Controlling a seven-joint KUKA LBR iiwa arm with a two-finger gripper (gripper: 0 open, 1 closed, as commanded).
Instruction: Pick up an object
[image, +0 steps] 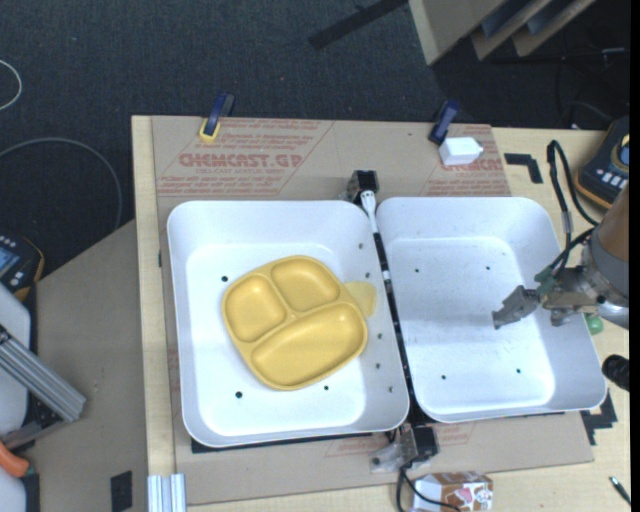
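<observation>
A yellow divided plate (295, 320) with three compartments lies flat in the middle of the left bin (195, 235). A small pale yellow piece (363, 296) pokes out from under its right edge. My gripper (512, 308) hangs low over the right bin (455, 235), near that bin's right side and pointing left. It is well apart from the plate, with the bins' shared walls between them. Nothing shows in its grasp.
The two bins sit side by side on a cardboard-covered bench (300, 155). A white block (460, 151) and two blue clamps (215, 117) (444, 122) rest along the back edge. Cables (558, 190) trail at the right beside the arm.
</observation>
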